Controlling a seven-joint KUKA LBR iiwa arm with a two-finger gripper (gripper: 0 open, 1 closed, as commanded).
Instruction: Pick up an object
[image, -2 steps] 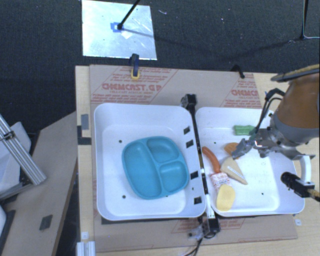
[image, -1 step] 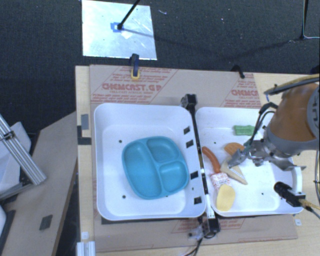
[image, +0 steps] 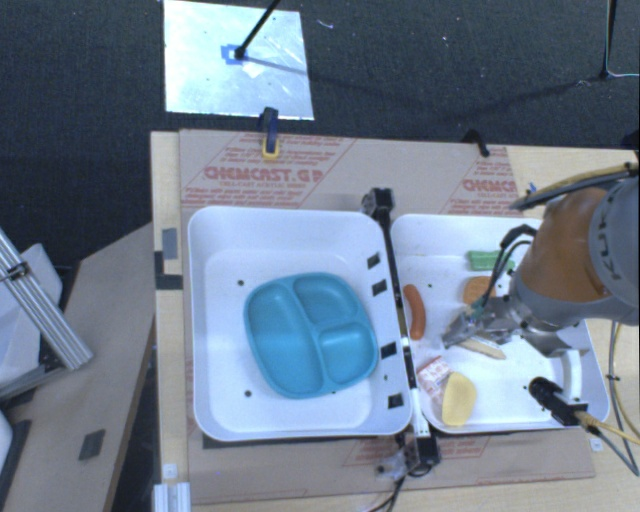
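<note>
White right bin (image: 560, 415) holds your targets; gripper (image: 462, 333) hangs low beside the sausage (image: 415, 312), finger state unclear.

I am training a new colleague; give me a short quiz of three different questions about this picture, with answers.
1. True or false: the blue tray lies in the right bin.
2. Which item lies nearest the divider between the bins? A) sausage B) green piece C) orange piece
3. Fill in: the yellow piece lies near the ____ edge of the right bin.

Key: 1 false, it lies in the left bin; 2 A; 3 front.
</note>
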